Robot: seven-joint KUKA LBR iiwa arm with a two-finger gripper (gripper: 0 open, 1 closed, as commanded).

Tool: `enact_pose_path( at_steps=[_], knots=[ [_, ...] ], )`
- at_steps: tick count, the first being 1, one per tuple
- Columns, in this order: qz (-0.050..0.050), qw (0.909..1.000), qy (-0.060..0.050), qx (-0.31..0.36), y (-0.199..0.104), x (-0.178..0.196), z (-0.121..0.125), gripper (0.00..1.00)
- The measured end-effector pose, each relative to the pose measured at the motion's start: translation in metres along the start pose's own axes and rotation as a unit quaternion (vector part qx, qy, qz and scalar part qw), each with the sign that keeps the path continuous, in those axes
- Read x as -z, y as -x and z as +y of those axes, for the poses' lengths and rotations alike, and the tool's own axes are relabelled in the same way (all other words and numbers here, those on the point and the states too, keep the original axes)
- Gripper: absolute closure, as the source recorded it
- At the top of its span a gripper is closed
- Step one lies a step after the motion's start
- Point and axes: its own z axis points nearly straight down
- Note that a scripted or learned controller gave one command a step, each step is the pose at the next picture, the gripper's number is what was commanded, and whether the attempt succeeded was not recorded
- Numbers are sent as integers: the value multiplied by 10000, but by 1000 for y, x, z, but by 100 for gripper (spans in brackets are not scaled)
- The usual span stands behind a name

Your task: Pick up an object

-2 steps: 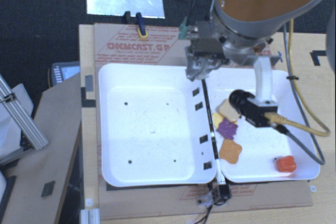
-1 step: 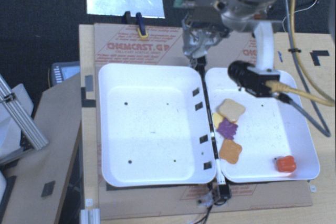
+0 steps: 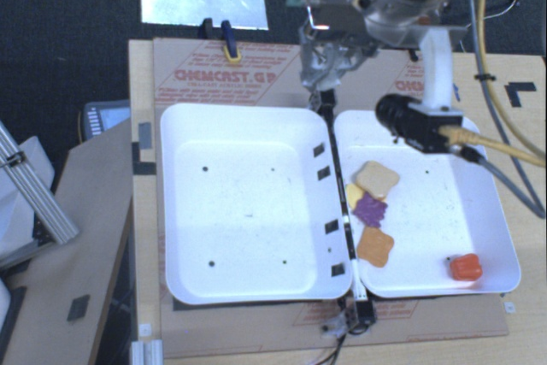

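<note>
The right bin (image 3: pixel 491 209) holds several small objects near its left wall: a tan piece (image 3: pixel 377 179), a yellow piece (image 3: pixel 353 196) partly under a purple piece (image 3: pixel 371 208), and an orange piece (image 3: pixel 375 245). A red-orange object (image 3: pixel 466 267) lies in the bin's near right corner. My gripper (image 3: pixel 323 87) hangs above the far end of the divider between the two bins, well clear of all the objects. Nothing shows between its fingertips.
The left bin (image 3: pixel 248 201) lies beside the right one, with black clips along the shared wall (image 3: pixel 338 192). A black camera body (image 3: pixel 419 124) with a yellow cable overhangs the right bin's far edge. Cardboard lies under both bins.
</note>
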Motion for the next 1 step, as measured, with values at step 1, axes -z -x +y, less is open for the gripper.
enact_pose_path(
  at_steps=[1],
  knots=[
    [-12, 10000, -10, 1, -37, -14, 71, 100]
  ],
)
